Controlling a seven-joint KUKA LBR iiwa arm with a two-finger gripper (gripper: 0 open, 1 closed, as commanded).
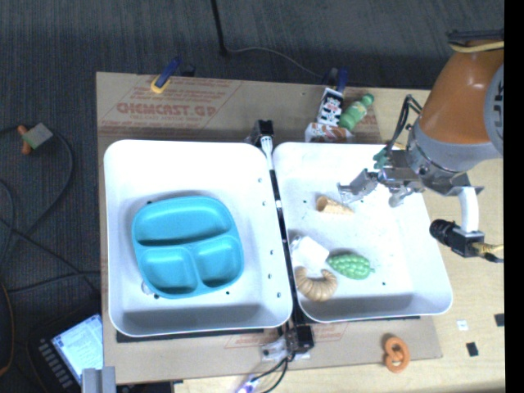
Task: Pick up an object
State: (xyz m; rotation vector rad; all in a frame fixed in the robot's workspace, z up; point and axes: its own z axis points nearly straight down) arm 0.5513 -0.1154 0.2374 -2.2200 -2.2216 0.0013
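Gripper (378,185) at the end of the grey arm with its orange band (458,88), poised over the far right part of the right bin (426,297); its two fingers stand apart, with nothing between them. One fingertip (354,188) lies just above and beside a tan cone-shaped object (334,206), which rests near the middle of the right bin; whether the two touch cannot be told.

Right bin, near edge: a green bumpy object (350,265) lies a little right of centre; a tan ridged, curved object (316,283) sits toward the near left corner; a small white object (307,252) lies just behind it, against the left wall.

Left bin (119,219): a blue divided tray (188,246) with three compartments occupies the middle of the floor.

Bench (123,109), outside the bins: a blue-and-yellow clip (166,74) near the far left corner; a green toy figure (355,111) and a printed card (329,109) just behind the right bin's far edge; an orange ring-shaped object (396,352) in front of the right bin's near edge.
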